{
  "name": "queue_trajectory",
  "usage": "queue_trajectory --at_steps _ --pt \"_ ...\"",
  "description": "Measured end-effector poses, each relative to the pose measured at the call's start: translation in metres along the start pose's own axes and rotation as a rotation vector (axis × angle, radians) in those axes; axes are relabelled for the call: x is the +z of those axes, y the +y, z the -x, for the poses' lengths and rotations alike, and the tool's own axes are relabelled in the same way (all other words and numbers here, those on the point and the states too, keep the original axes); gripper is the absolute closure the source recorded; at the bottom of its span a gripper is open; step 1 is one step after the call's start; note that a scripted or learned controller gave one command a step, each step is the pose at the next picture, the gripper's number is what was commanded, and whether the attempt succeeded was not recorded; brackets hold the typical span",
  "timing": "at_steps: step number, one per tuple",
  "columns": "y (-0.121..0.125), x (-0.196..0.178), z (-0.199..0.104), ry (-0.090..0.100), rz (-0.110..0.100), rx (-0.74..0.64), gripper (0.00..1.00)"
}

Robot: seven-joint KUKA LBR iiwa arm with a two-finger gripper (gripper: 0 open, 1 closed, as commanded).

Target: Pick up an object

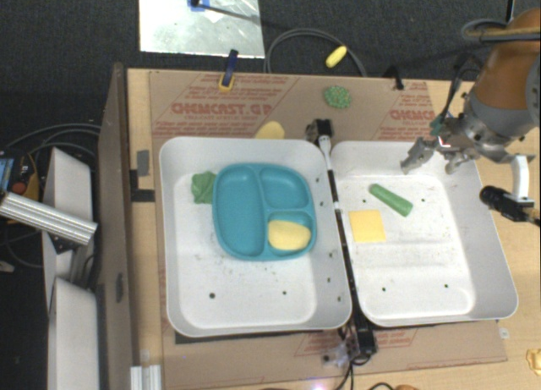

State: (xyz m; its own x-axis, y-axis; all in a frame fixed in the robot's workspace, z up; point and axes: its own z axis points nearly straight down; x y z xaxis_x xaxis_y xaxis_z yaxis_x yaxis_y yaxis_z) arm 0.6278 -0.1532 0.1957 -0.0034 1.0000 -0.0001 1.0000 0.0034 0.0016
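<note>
We take the right bin (473, 295) as our landmark. Two loose things lie on its floor: a green stick (390, 199) toward its far side, lying at a slant, and a yellow square (368, 226) just nearer the camera than the stick, close to the bin's left wall. Either would serve as the object to pick up; both lie flat with clear floor around them, which suits a grasp from above.

Our end effector (438, 150) hangs over the bin's far edge, beyond the stick and to its right, well apart from both pieces. Nothing sits between its fingers (416, 156); they stand apart and carry nothing. We judge the arm (507, 84) is held there because it reaches in from the right and has not yet come down on a target, so the pick has not begun.

Left of the right bin, the left bin (194, 295) holds a teal tray (245, 211) with a yellow lump (288, 234) in its nearest compartment, and a green scrap (203, 185) touching the tray's left rim. Those are farther from the arm and partly fenced by the tray's walls, so we think the stick, being nearest, is the likelier choice.
</note>
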Motion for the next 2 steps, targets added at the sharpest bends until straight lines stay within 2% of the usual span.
queue_trajectory --at_steps 1,2 --pt "0.006 0.077 -0.020 0.001 -0.003 -0.003 0.00" --pt "-0.009 0.113 -0.019 0.000 -0.002 0.002 0.00"
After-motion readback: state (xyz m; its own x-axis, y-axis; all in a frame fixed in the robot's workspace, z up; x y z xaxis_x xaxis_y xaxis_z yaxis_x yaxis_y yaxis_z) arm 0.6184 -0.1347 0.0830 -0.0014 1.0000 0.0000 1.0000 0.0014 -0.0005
